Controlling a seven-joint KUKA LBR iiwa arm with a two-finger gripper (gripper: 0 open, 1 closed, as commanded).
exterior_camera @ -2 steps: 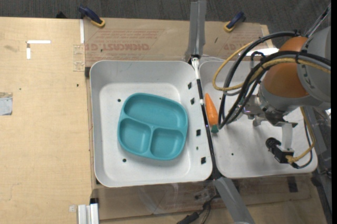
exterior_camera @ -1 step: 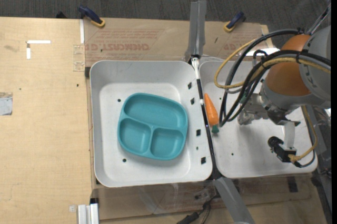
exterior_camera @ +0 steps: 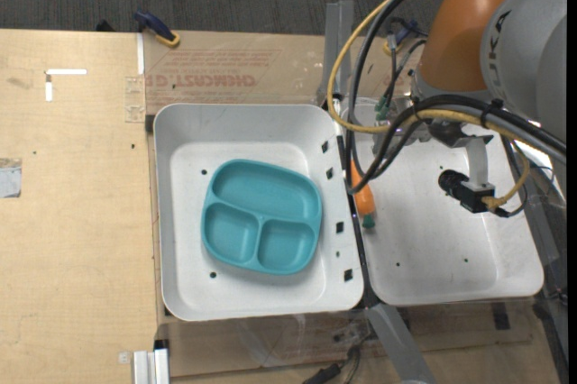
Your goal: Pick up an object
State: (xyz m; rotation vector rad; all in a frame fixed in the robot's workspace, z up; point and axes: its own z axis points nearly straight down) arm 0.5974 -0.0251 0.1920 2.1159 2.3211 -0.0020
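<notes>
A teal plate [exterior_camera: 261,216] with three compartments lies flat in the middle of the left bin [exterior_camera: 180,193]. A small orange object [exterior_camera: 363,199] with a green end rests against the left wall of the right bin [exterior_camera: 451,274]. My gripper [exterior_camera: 416,126] hangs over the far left part of the right bin, mostly covered by the grey wrist, the orange band [exterior_camera: 464,22] and looping cables. It is above and behind the orange object, a short way to its right.
Yellow and black cables [exterior_camera: 361,112] droop from the wrist across the divide between the bins. A black connector [exterior_camera: 460,186] hangs over the right bin's floor. A wooden bench top [exterior_camera: 72,193] lies to the left.
</notes>
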